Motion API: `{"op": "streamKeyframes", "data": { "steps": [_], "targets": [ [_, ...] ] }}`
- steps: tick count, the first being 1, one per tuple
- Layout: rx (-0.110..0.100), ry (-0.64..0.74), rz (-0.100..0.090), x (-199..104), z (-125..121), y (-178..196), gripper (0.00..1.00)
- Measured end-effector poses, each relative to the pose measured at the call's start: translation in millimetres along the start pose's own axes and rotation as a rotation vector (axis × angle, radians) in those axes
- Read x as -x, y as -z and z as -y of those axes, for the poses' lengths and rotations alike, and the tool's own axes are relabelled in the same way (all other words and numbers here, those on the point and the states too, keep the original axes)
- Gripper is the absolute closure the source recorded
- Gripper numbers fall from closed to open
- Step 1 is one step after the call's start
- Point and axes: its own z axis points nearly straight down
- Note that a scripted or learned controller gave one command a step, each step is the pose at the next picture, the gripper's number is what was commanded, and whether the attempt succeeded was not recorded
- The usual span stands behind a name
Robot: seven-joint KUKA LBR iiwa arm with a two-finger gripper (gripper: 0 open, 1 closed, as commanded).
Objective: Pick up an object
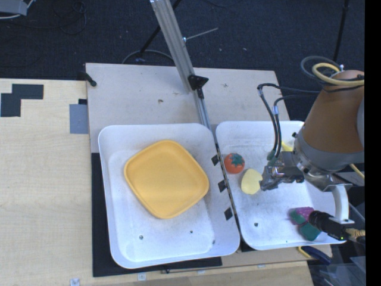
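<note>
In the right bin (pixel 262 234) a pale yellow lemon-like object (pixel 250 182) lies near the middle. My gripper (pixel 266 180) hangs just to its right, almost touching it. A red tomato-like object with a green top (pixel 234 163) rests near the bin's left wall. At the bin's near right corner lie a purple object (pixel 303 212) and a teal block (pixel 308 230). A bit of yellow (pixel 287 147) peeks out behind the arm.
The left bin (pixel 119 243) holds a yellow square plate (pixel 166 178). A slanted metal rail (pixel 178 46) rises behind the bins. The arm's grey and orange body (pixel 332 124) hangs over the right bin's far right side.
</note>
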Motion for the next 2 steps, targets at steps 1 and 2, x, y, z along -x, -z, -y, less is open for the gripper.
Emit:
{"op": "streamKeyframes", "data": {
  "steps": [1,2],
  "targets": [
    [-0.002,0.000,0.000,-50,4,-17,1.00],
    [-0.001,0.000,0.000,-100,5,-9,1.00]
  ]
}}
